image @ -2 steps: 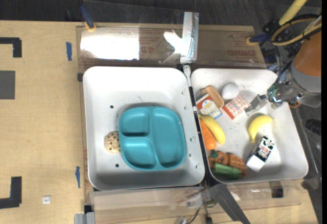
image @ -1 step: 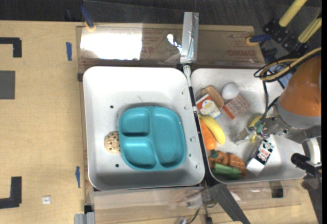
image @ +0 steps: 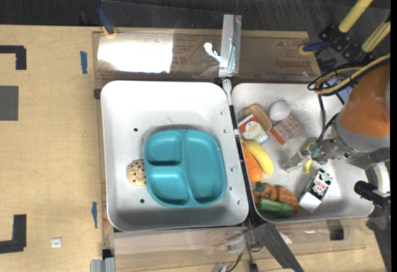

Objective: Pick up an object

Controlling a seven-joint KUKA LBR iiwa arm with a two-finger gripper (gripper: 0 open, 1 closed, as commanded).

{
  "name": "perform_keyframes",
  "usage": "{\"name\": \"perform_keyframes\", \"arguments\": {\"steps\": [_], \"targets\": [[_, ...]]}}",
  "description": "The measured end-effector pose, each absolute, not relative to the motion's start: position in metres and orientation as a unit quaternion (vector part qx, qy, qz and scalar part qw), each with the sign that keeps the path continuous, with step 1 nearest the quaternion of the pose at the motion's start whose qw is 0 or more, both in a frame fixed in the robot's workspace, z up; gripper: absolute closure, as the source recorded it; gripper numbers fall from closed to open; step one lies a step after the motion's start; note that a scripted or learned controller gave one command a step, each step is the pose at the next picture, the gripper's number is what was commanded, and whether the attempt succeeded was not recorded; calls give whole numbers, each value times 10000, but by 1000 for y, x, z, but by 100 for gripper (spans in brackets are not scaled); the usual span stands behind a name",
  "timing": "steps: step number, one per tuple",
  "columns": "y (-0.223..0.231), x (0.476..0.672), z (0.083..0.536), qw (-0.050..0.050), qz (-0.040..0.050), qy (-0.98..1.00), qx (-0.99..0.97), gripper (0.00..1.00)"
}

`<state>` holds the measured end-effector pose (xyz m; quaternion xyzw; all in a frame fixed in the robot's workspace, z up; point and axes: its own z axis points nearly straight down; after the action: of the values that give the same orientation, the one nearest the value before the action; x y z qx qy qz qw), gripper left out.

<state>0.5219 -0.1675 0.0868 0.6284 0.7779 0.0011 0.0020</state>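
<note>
The gripper (image: 304, 158) is low inside the right bin (image: 347, 202), reaching in from the right, with the arm's orange band (image: 371, 109) above it. Its metal parts blur against the bin floor, and it cannot be told how far it is open or whether it holds anything. A small yellow-green item (image: 308, 164) lies at its tip; contact cannot be confirmed.

Contents of the right bin, clustered toward its left wall:
- A banana (image: 262, 158) lies diagonally just beside an orange carrot-shaped piece (image: 253, 168), which rests against the wall.
- A small carton with a red and white label (image: 253, 130) sits above the banana, with a brown bread-like item (image: 260, 113) behind it.
- A white egg-shaped object (image: 279, 109) lies near the far wall, and a red and white packet (image: 286, 131) is just below it.
- A white carton with black spots (image: 317, 188) lies tilted just below the gripper.
- A green vegetable piece (image: 275, 206) and an orange-brown item (image: 280, 193) rest at the near left corner.

The left bin (image: 124, 103) holds a teal divided plate (image: 184, 166) with three compartments, set toward the near side. A tan cookie (image: 136, 173) lies touching the plate's left edge.

Both bins sit side by side on the surface (image: 43, 140), which carries black corner marks and blue tape tabs. A clear plastic panel (image: 161, 51) stands behind the bins.
</note>
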Motion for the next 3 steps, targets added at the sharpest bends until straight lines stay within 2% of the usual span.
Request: {"name": "perform_keyframes", "arguments": {"steps": [1,2,3], "targets": [[-161,497,87,26,16,7837,6211,0],[-101,551,87,32,28,7468,6650,0],[-105,547,116,13,7,7398,6729,0]]}}
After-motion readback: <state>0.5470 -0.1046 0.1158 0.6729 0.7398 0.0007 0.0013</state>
